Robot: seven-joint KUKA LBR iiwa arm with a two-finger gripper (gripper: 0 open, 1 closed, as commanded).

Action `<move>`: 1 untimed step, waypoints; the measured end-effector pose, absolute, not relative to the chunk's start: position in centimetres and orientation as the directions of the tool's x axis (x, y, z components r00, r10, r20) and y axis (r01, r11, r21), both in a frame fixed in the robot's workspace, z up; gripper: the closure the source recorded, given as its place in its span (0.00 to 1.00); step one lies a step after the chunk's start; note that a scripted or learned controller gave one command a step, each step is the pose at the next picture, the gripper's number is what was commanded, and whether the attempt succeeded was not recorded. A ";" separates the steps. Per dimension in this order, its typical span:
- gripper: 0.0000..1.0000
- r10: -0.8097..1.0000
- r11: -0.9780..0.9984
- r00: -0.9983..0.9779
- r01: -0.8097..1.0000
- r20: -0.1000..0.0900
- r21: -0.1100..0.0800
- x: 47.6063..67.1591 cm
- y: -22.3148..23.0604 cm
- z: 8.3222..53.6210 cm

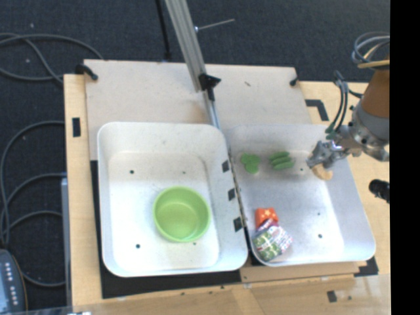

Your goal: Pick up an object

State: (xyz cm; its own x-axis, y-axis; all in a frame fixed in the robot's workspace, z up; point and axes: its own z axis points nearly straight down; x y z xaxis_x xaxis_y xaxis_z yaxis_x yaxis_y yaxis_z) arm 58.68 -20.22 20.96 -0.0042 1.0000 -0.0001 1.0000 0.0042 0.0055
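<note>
A: Claw (323,161) sits low over the right bin's (348,228) far right rim; whether it's open or closed, can't tell. A small tan object (322,172) lies directly under its tip.

B: Held?

A: Not visibly. Looks light and small, probably rigid; pinch across its narrow middle.

B: Other candidates?

A: Two green pieces (281,161) just left of the claw. A crinkly packet (270,238) lies nearer the camera and left, likely soft and slippery. The green bowl (181,214) sits far left.
</note>
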 end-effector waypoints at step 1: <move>1.00 1.000 0.006 -0.006 1.000 0.001 0.001 58.1 -15.2 20.7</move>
State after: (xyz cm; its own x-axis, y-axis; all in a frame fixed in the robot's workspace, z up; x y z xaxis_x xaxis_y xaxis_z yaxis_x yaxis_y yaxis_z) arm 58.06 -15.21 20.72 -0.0064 1.0000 0.0010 1.0000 0.0064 0.0010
